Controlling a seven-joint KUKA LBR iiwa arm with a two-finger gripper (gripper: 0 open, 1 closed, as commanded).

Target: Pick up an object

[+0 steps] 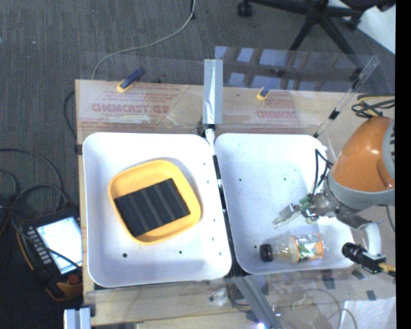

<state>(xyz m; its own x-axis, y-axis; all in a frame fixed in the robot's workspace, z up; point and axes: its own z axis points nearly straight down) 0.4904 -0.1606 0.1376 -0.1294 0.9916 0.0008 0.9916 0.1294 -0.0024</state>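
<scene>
A lab: carpet floor [38, 64], loose cables [151, 42], office chair base [308, 19].

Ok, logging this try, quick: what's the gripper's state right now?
Gripper: cannot be told; it hangs above the bottle in the right bin, nothing seen held.

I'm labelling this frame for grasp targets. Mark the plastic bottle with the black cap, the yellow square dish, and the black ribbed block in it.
Plastic bottle with black cap [297, 248]: camera view, label.
Yellow square dish [126, 180]: camera view, rim.
Black ribbed block [151, 206]: camera view, top face.
</scene>
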